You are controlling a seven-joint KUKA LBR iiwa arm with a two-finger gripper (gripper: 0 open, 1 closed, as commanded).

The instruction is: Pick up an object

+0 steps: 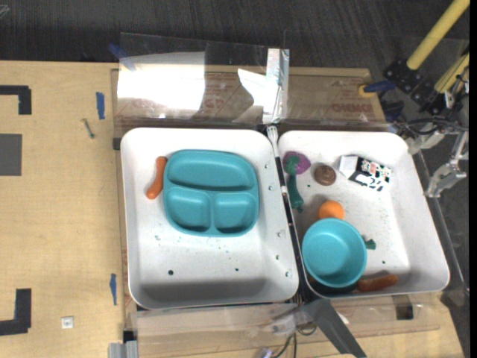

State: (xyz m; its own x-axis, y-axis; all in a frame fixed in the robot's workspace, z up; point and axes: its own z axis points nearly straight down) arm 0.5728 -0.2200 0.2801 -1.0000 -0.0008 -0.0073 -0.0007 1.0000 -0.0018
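Teal bowl (335,253) in right bin (425,230), beside orange ball (332,209).

Two white bins: left bin (141,274) and right bin (425,263). One teal divided tray (211,192), one teal bowl (334,253), two orange carrot-like pieces (156,178) (377,281), one orange ball (332,209), and perhaps four smaller items along the right bin's far edge.

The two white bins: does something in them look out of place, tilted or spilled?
Nothing is spilled or broken. The teal bowl sits up against the near wall of the right bin, with a reddish sausage-like piece beside it. In the left bin, an orange carrot-like piece lies outside the teal divided tray, beside its edge.
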